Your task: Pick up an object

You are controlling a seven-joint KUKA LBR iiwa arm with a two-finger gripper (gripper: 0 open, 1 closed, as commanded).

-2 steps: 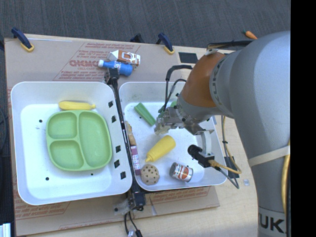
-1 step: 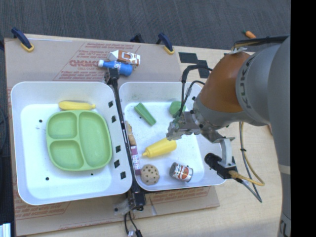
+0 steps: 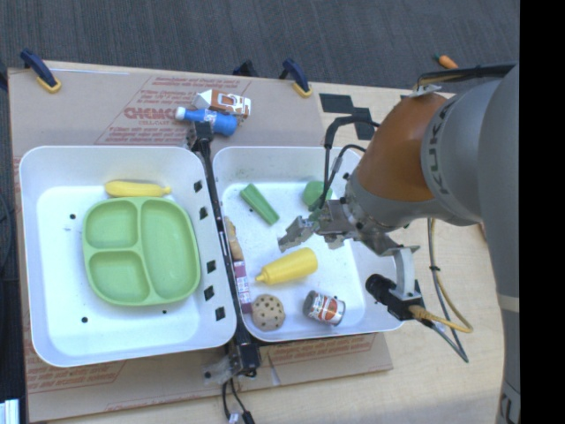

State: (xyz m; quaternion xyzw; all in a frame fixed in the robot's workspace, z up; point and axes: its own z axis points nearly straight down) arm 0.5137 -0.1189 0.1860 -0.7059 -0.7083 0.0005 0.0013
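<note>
Lying on its side in the right bin (image 3: pixel 371 162), near the middle of the floor: a yellow squeeze bottle (image 3: pixel 288 266), smooth and glossy, tapering to an orange-tipped nozzle pointing left. Hanging just above and to the right of it: the gripper (image 3: pixel 295 231), grey metal, reaching in from the arm (image 3: pixel 415 162); not showing clearly enough whether it is released or clenched, and gripping nothing visibly.

Sharing that bin with the bottle:
- one flat green block (image 3: pixel 260 203), long and matte, lying at a slant toward the back
- one rounded green piece (image 3: pixel 313 191), partly hidden behind the cables
- one brown speckled ball (image 3: pixel 267 311), rough-looking, sitting at the front
- one small can (image 3: pixel 324 307), shiny metal with a red and white label, lying just right of the ball

Resting in the left bin (image 3: pixel 35 237):
- one pale green plate (image 3: pixel 141 250), rounded at the corners, dividing into three compartments
- one yellow banana-shaped piece (image 3: pixel 137 188), lying just behind the plate

Sitting on the cardboard behind the bins: one small carton (image 3: pixel 228 103) and one blue and white tube (image 3: pixel 207 117), touching each other.
</note>
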